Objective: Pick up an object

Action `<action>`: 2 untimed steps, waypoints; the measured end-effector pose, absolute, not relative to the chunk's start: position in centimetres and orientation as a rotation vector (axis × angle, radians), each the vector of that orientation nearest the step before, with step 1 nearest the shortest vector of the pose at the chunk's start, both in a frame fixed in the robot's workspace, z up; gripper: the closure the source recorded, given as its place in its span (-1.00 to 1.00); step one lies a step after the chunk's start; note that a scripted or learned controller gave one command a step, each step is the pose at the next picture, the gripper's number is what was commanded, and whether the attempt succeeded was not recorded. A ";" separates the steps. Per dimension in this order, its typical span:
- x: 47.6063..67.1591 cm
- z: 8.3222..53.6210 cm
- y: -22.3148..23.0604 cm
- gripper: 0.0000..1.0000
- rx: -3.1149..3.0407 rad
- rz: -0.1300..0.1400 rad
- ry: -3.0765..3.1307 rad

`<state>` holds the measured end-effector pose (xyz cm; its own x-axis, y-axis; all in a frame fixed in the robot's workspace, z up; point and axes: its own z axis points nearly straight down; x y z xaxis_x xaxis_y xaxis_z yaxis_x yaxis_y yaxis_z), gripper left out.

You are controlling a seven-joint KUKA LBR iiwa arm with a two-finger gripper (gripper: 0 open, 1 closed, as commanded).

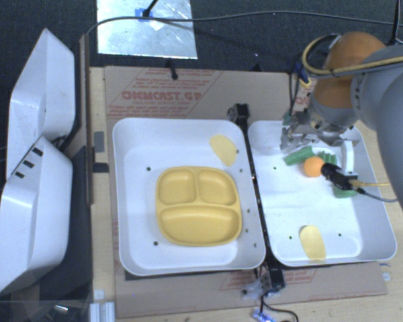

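Observation:
My gripper (294,139) hangs low over the far part of the right bin (373,243). Just under it lies a green object (298,157), touching or nearly touching the gripper. An orange ball (313,167) rests right beside that green piece. Another bit of green (346,192) pokes out further to the right. A pale yellow oval piece (313,241) lies near the front of the right bin. In the left bin (131,180) sits a yellow divided plate (199,204), with a second pale yellow oval (223,149) at the far right corner.
The grey arm (389,92) with its orange band covers the right bin's far right corner. A black clamp (239,111) sits at the far end of the ridge between the bins. White housings (37,166) stand left of the bench.

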<state>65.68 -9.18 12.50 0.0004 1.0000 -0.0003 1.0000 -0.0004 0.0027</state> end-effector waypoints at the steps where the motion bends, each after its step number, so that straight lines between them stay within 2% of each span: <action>1: 65.9 18.9 -8.9 1.00 2.217 0.007 2.219; 2: 66.0 22.2 -9.0 1.00 2.219 0.003 2.220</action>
